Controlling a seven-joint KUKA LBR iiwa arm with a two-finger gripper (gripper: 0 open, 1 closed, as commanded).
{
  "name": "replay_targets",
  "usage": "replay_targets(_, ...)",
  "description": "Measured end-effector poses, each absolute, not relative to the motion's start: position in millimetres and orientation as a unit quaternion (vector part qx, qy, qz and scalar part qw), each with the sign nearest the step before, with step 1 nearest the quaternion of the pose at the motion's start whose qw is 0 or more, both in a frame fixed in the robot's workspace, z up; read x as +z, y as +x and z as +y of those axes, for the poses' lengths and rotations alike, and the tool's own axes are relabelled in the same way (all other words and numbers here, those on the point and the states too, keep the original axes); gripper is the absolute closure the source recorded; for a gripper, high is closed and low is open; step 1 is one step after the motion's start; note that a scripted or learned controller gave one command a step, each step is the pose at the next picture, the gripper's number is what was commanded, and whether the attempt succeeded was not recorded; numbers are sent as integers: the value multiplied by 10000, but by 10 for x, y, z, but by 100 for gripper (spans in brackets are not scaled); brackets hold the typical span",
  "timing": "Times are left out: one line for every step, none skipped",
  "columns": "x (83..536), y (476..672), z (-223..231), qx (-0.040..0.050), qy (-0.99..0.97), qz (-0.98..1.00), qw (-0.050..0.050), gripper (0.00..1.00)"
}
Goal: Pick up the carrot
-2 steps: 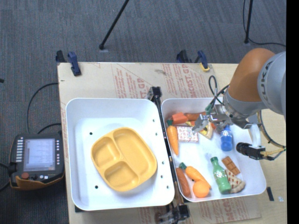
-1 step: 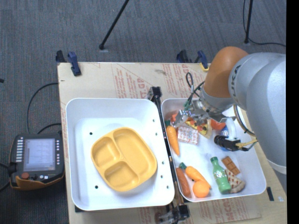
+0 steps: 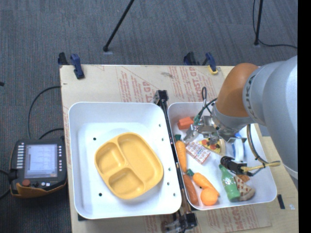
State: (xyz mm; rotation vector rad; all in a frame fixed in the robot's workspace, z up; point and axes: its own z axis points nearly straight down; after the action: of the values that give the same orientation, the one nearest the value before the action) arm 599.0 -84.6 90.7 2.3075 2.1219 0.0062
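A long orange carrot (image 3: 181, 155) lies along the left wall of the right bin (image 3: 270, 181), its green top pointing toward the back. A second, shorter carrot (image 3: 202, 180) with a green top lies nearer the front of that bin. My gripper (image 3: 193, 131) hangs low over the back left part of the right bin, just behind and to the right of the long carrot's top, next to a small red-orange block (image 3: 185, 123). The grey wrist and orange band cover the bin's back right part. I see nothing held in the gripper.
The right bin also holds a red-and-white packet (image 3: 198, 152), a reddish sausage (image 3: 190, 190), an orange ball (image 3: 209, 196), a green bottle (image 3: 228, 182) and several small items. A yellow divided plate (image 3: 128, 165) lies in the left bin (image 3: 77, 130).
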Motion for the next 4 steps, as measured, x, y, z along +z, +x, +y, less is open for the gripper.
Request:
replay_targets(906, 5798, -1451, 15, 6817, 7317, 21, 0)
replay_targets(1011, 5802, -1471, 14, 6836, 7298, 39, 100)
replay_targets(1377, 5391, -901, -4, 7267, 6870, -17, 100)
replay_targets(1376, 5389, -906, -4, 7272, 6864, -16, 0)
